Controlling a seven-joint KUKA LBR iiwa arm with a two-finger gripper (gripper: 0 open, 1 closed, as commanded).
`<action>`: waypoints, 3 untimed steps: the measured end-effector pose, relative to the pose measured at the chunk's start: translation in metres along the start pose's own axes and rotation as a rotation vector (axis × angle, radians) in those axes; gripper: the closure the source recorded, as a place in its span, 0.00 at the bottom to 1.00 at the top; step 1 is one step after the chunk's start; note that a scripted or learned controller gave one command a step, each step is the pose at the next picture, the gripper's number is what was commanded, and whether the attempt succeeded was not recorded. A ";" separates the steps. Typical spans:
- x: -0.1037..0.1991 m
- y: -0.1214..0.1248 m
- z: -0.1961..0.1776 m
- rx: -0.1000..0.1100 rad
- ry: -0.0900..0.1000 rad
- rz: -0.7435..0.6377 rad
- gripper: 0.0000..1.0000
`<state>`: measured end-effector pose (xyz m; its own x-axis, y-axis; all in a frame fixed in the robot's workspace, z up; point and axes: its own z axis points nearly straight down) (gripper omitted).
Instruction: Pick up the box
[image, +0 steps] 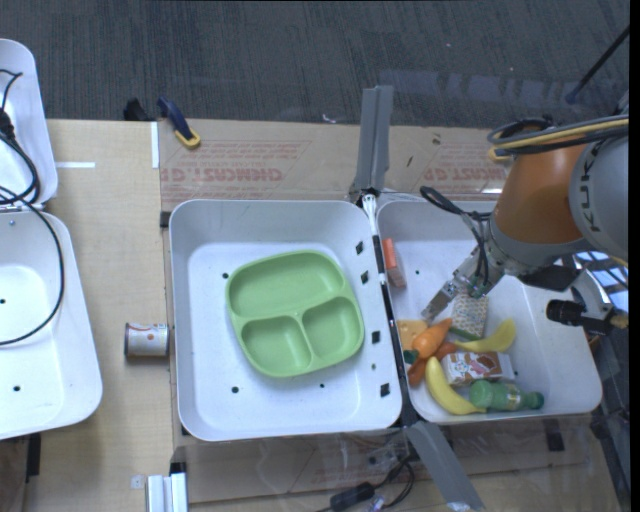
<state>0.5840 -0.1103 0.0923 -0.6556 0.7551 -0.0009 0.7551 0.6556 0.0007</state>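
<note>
Camera view shows the end effector (466, 292) low in the right bin (560, 395), just above the small box (469, 315) beside the carrot (432, 339); I cannot tell its grip, so next it likely must close and lift.

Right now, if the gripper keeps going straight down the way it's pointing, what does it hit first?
Probably the small speckled box, which sits right under the gripper in the right bin. The orange carrot lies just to its left. Depth is hard to judge from this slanted view.
</note>
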 end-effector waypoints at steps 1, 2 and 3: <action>-0.037 0.024 0.000 -0.001 -0.002 0.071 0.00; -0.029 -0.054 0.000 0.001 0.000 0.054 0.00; -0.029 -0.053 -0.009 -0.001 -0.001 0.058 1.00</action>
<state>0.5629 -0.1675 0.1011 -0.6106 0.7919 -0.0021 0.7919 0.6106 0.0018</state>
